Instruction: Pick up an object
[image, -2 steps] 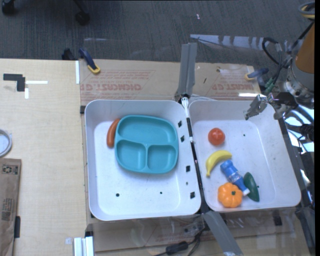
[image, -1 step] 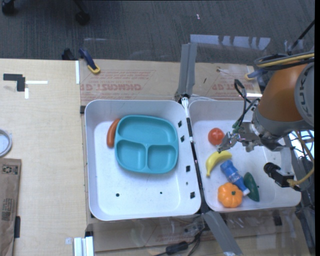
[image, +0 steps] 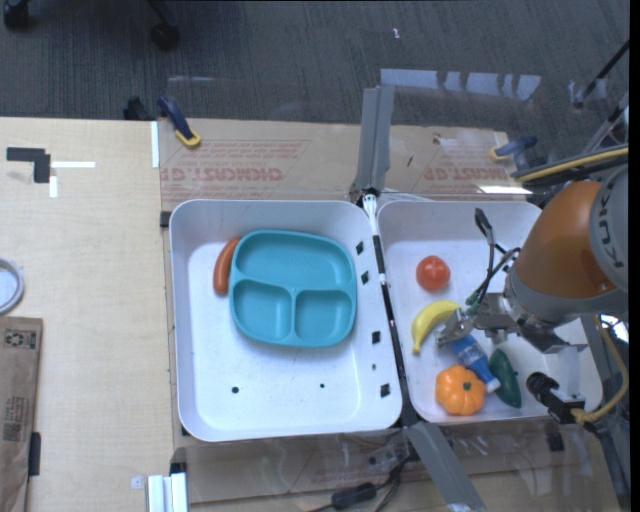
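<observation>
The right bin (image: 400, 240) holds a red tomato (image: 432, 271), a yellow banana (image: 430, 324), a small orange pumpkin (image: 460, 391), a blue item (image: 473, 359) and a dark green item (image: 506, 379). My gripper (image: 466, 326) reaches down into this bin from the right. It sits low at the banana's right end, just above the blue item. The arm's grey wrist and orange band (image: 565, 250) hide the bin's right side.
In the left bin (image: 200, 380) lie a teal divided plate (image: 295, 288) and, along the plate's left edge, an orange-red sausage (image: 222, 266). A raised divider (image: 385, 300) separates the two bins. Cables (image: 490, 250) hang beside the wrist.
</observation>
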